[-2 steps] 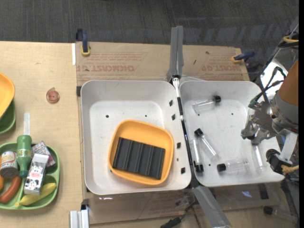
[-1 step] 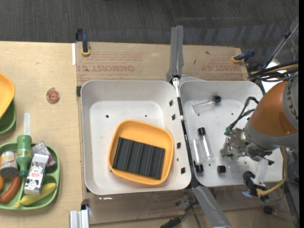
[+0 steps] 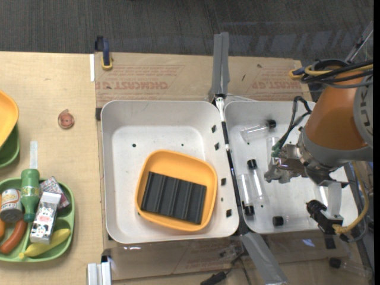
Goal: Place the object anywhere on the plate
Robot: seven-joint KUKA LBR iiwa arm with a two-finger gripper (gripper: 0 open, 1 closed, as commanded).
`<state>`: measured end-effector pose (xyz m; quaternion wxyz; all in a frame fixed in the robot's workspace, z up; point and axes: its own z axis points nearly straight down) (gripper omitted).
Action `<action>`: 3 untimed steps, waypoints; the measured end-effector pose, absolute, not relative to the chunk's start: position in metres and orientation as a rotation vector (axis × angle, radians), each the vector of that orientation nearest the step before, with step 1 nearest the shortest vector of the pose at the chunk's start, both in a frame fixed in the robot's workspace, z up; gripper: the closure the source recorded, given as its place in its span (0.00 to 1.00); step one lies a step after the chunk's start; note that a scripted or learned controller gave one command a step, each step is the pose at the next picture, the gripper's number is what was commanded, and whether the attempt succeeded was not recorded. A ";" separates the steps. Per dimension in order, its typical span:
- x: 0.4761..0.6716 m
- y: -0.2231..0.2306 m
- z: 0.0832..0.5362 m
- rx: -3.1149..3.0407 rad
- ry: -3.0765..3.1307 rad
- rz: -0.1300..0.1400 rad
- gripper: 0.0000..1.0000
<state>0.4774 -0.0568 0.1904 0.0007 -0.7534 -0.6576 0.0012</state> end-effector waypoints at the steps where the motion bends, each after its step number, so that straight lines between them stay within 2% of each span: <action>1: 0.478 -0.030 0.236 -2.191 -2.251 0.003 1.00; 2: 0.497 0.016 0.190 -2.062 -2.366 0.007 1.00; 3: 0.497 0.016 0.190 -2.062 -2.366 0.007 0.00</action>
